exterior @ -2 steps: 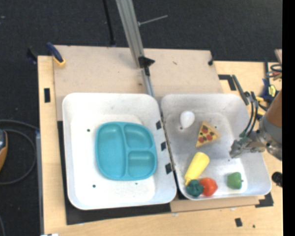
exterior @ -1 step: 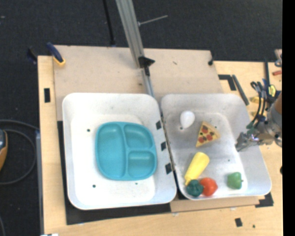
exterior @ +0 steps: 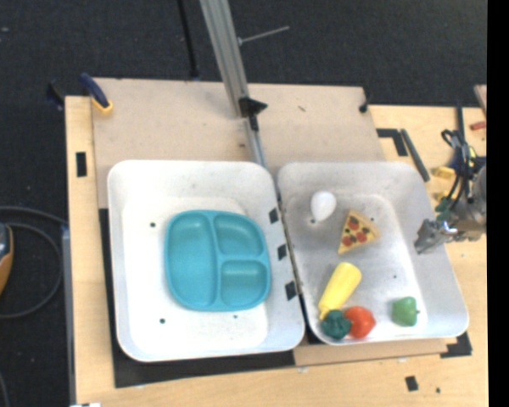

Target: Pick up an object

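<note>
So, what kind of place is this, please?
Probably a robotics lab test bench, not a kitchen. Two white bins sit on a wooden board, the food is toy food such as a pizza slice and a corn cob, and a metal mast stands behind.

Teal tray [exterior: 216,259] smooth plastic; white bins [exterior: 136,227] matt plastic; bench [exterior: 178,121] bare wood.

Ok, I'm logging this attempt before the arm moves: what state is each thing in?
Gripper: at the right bin's right rim, holding nothing visible.
Pizza slice: lying flat, right bin.
White egg: resting, right bin.
Corn: lying slantwise, touching the tomato.
Green pepper: alone, near corner.
Blue tray: flat, left bin.
</note>
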{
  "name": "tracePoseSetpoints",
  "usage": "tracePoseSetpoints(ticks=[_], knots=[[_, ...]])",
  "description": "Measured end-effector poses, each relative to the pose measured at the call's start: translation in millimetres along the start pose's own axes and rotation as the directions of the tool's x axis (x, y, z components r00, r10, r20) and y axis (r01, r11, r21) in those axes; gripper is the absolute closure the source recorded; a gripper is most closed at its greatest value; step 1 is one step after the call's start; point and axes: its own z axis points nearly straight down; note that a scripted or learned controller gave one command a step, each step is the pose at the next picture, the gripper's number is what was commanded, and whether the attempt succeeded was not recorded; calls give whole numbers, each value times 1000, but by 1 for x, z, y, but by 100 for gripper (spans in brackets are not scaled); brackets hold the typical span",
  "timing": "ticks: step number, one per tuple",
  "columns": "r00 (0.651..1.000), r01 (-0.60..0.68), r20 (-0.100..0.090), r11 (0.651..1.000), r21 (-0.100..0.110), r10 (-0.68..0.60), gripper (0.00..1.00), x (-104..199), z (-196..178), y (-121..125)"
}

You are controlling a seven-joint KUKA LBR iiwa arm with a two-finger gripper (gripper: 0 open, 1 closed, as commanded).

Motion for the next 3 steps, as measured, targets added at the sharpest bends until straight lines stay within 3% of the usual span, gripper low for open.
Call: tracePoseSetpoints(ticks=[1,3], knots=[[1000,5,-4,1000,4,-5,100,59,3,7],[1000,4,-4,1000,5,-4,100,174,3,-4]])
